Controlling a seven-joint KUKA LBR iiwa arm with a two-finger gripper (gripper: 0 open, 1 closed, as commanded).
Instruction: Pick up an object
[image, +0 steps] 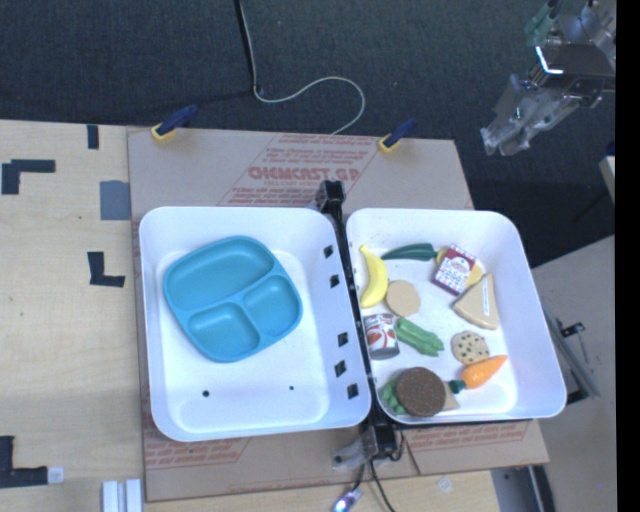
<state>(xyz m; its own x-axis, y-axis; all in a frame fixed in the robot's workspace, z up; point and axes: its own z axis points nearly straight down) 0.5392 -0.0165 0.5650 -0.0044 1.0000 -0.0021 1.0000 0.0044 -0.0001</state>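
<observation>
The right bin (520, 250) holds several toy foods: a yellow banana (373, 277), a green pepper (410, 252), a red carton (453, 269), a sandwich wedge (480, 304), a round tan cracker (403, 298), a small can (381, 336), a green pod (419, 337), a cookie (468, 347), a carrot (484, 371) and a burger (419, 392). My gripper (512, 128) hangs high above the bench at the upper right, beyond the bin's far right corner, with nothing between its fingers.
The left bin (165, 400) holds a blue divided plate (232, 297). Both bins rest on a cardboard sheet (290, 175) clamped at the back. A white cable (300, 95) loops behind the bench on dark floor.
</observation>
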